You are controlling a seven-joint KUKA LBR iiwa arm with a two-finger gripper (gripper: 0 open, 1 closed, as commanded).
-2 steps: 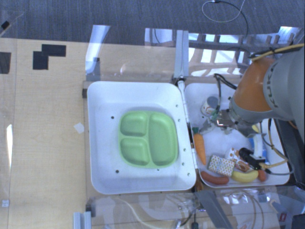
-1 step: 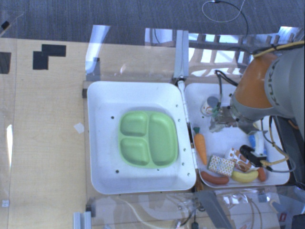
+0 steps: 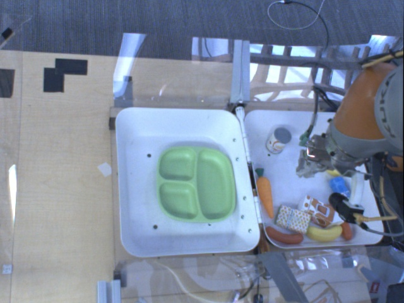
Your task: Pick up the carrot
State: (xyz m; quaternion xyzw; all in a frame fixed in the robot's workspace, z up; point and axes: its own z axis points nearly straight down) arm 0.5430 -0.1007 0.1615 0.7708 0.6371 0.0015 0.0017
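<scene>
Gripper (image 3: 310,164) hangs over the right bin (image 3: 285,117), its grip state impossible to tell. Well to its left, the carrot (image 3: 266,197) lies by the bin's left wall, above a sausage (image 3: 284,236); a can (image 3: 276,140) stands nearby.

Wooden bench (image 3: 63,188) carries two white bins side by side: left bin (image 3: 136,232), right bin (image 3: 255,122).

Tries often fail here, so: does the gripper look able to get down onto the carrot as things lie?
Probably yes: the carrot lies uncovered by the bin wall, gripper nearby; that wall may crowd a finger.
</scene>
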